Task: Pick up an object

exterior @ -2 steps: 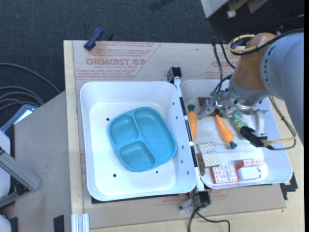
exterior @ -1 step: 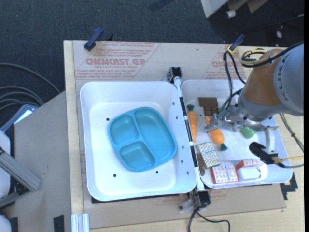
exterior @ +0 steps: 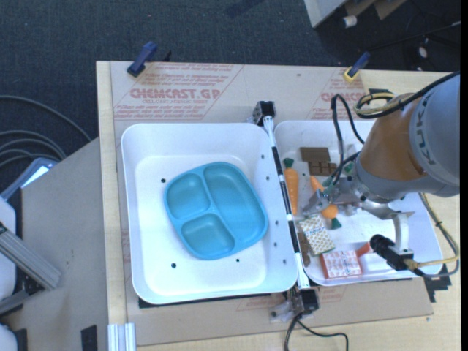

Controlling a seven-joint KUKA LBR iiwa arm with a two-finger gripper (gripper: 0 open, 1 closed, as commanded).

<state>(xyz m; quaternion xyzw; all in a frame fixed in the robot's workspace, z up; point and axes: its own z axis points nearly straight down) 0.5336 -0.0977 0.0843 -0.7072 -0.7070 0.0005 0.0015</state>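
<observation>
Arm (exterior: 409,148) reaches in from the right, low over the right bin (exterior: 428,221). Gripper (exterior: 330,196) sits amid clutter near that bin's left wall; can't tell its state. Around it: orange carrot-like piece (exterior: 292,185), brown block (exterior: 314,154), patterned packet (exterior: 315,234), red-white box (exterior: 341,263). Left bin (exterior: 139,196) holds a blue divided plate (exterior: 214,209), lying flat.
</observation>
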